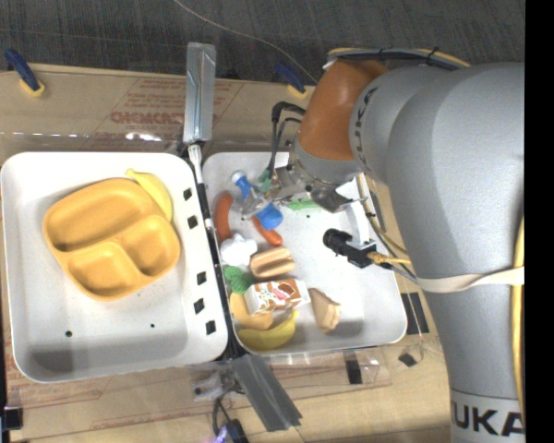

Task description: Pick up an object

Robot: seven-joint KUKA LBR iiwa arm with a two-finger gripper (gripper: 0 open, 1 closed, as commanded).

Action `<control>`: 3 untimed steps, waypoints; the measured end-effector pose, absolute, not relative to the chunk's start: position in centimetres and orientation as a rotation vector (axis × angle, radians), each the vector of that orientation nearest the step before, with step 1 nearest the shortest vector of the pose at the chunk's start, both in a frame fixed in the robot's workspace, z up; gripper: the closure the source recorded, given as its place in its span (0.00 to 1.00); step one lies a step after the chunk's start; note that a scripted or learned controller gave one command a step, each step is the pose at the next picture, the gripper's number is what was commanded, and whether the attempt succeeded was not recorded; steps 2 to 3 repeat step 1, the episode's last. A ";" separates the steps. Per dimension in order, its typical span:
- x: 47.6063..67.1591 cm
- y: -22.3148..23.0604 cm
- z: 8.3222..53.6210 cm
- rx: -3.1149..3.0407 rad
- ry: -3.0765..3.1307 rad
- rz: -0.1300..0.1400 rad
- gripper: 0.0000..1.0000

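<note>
Two white bins side by side: left bin [28,340] with a yellow divided tray [111,238], right bin [379,312] with toy food. Gripper [263,199] low over the blue piece [270,218] beside the sausage [223,214]; finger state impossible to tell.

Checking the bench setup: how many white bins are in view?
2. The left bin holds a yellow divided tray; the right bin holds small toy foods, partly covered by the arm, which could hide more items.
</note>
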State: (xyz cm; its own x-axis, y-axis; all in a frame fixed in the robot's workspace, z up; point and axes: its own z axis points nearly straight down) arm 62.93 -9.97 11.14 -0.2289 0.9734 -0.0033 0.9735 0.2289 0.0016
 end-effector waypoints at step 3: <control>65.7 -6.0 19.3 2.225 2.215 0.002 1.00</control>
